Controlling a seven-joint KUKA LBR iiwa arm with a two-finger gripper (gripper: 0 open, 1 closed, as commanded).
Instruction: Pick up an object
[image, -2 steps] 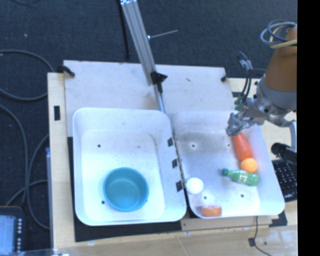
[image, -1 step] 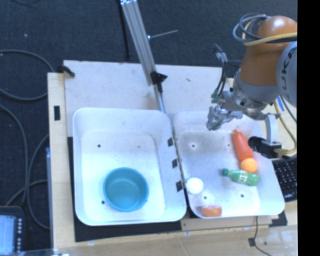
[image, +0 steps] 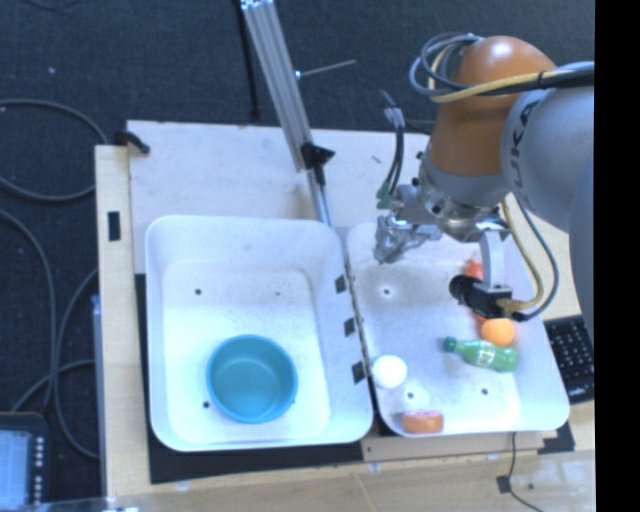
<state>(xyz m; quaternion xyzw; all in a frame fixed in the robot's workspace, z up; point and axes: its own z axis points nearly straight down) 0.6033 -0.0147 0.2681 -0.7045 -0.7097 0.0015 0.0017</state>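
Arm hovering over the right bin, nothing picked up yet.

The gripper is hanging above the bare upper-left corner of the right bin — whether it is spread or pressed together, I cannot tell. The candidates are lying well apart from it toward the near side: a white ball, a green bottle, an orange ball and an orange slice. The left bin is holding a blue bowl.
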